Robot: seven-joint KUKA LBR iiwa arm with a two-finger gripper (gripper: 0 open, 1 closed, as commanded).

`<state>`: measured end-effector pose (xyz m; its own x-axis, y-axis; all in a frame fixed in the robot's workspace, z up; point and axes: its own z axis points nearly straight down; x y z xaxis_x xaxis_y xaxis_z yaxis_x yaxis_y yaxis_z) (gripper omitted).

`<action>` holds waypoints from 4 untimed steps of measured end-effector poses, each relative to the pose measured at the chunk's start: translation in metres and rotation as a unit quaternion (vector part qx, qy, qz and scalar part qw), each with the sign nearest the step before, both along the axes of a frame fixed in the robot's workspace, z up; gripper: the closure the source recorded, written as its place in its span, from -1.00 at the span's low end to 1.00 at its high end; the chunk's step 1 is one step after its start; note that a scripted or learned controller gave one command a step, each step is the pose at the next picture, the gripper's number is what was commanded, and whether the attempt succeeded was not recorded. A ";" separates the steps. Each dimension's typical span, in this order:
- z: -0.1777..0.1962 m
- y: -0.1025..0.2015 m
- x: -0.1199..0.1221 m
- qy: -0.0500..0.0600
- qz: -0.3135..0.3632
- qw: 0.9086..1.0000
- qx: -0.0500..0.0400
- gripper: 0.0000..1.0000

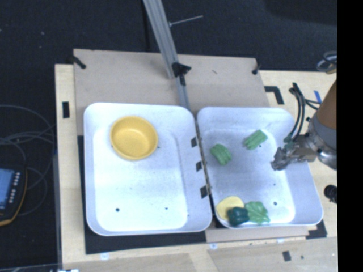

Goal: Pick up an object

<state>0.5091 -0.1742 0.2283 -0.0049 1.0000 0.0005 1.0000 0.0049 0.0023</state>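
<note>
The gripper [280, 162] hovers over the right bin's [283, 118] right side, grip unreadable; 2 green pieces [220, 154] [255, 139] lie left of it; a yellow bowl [134, 137] sits in the left bin [96, 197].

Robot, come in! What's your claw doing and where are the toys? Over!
Tool over right bin, right side, holding nothing seen. Green pieces lie left of it. Nothing between.

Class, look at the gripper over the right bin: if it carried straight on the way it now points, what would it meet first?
The gripper points down and leftward. It would probably meet the bare floor of the right bin first; the green pieces lie off that line, though depth is unclear.
</note>
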 end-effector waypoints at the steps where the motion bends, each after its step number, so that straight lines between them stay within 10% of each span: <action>1: 0.012 0.048 0.024 0.000 0.000 1.000 0.000 1.00; 4: 0.009 0.193 0.088 0.000 0.000 1.000 0.000 1.00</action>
<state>0.5968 0.0189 0.2370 -0.0043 1.0000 0.0011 1.0000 0.0043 0.0015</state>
